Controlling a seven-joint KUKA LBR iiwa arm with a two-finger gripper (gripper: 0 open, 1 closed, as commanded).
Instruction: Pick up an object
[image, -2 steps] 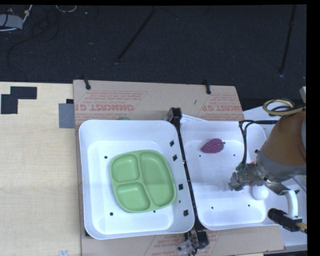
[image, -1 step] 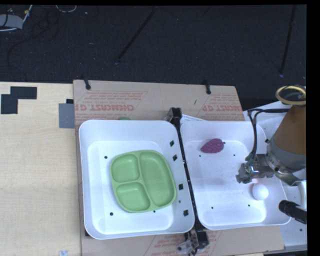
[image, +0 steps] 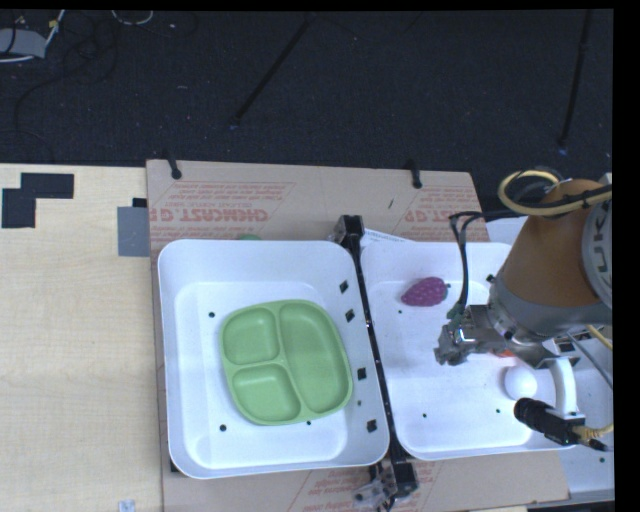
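Probably a lab: 2 bins (image: 190, 290), robot arm (image: 555, 265).

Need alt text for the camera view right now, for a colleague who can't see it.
The arm's gripper hangs over the right white bin, near a purple berry-like object and a small white ball. The left white bin holds a green divided plate.

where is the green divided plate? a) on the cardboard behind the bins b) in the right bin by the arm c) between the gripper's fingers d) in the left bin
d: the green divided plate lies flat on the floor of the left bin, across the divider from the arm.
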